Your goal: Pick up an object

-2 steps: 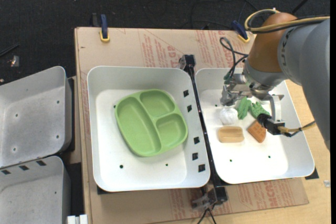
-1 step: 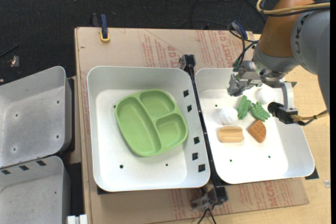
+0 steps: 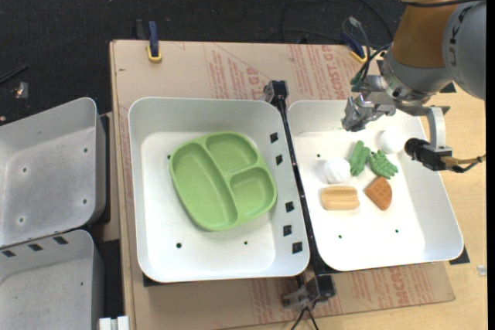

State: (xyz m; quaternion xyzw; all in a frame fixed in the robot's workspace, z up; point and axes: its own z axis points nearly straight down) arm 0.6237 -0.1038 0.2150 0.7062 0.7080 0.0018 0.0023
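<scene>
Gripper [image 3: 357,118], fingers' spread impossible to tell, hovers near right bin's [image 3: 433,243] far edge; it should descend squarely over green toy [image 3: 359,158].

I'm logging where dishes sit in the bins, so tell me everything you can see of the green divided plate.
The green divided plate is a light green, plastic-looking tray with rounded corners and a raised rim. Ridges split it into three compartments: one long one along its left side and two smaller ones on the right. It lies flat, right side up, turned at a slant, on the floor of the left bin, about in the middle and apart from the walls. Only the bin floor touches it, and its compartments hold nothing.
</scene>
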